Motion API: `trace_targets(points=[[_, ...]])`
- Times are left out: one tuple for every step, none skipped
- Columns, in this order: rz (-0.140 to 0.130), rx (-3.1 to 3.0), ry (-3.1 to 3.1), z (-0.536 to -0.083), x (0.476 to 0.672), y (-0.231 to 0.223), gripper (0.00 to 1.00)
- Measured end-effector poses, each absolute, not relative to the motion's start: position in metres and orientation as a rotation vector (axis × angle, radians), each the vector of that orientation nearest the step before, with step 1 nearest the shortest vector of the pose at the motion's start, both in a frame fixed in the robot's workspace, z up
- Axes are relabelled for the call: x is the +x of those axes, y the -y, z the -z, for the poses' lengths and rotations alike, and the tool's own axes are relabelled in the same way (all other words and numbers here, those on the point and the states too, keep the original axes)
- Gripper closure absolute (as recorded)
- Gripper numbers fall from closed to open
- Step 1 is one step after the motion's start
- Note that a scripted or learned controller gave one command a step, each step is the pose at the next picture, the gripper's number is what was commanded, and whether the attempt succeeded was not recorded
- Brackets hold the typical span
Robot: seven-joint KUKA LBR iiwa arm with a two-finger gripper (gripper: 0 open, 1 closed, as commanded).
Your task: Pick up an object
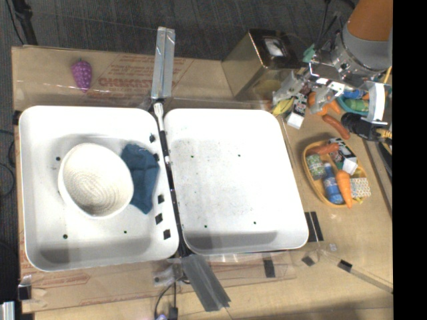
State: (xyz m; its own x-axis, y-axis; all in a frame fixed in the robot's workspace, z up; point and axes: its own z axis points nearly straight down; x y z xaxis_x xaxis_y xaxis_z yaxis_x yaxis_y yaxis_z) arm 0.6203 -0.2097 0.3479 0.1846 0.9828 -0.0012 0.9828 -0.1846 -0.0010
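A white woven hat [97, 179] is lying in the left bin [40, 245], touching a blue cloth [141, 175] on its right. The claw [319, 79] is hanging over the worktop [373, 245] clutter beyond the right bin [280, 232]; its grip cannot be told

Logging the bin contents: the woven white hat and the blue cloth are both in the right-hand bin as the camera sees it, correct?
Not quite. The camera view shows the white hat and the blue cloth touching it in the left bin, not the right one.
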Motion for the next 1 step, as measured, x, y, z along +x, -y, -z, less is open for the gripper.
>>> trace_targets(points=[[0.002,2.492,-1.914,-0.4140,0.6569,0.2010,0.00]])
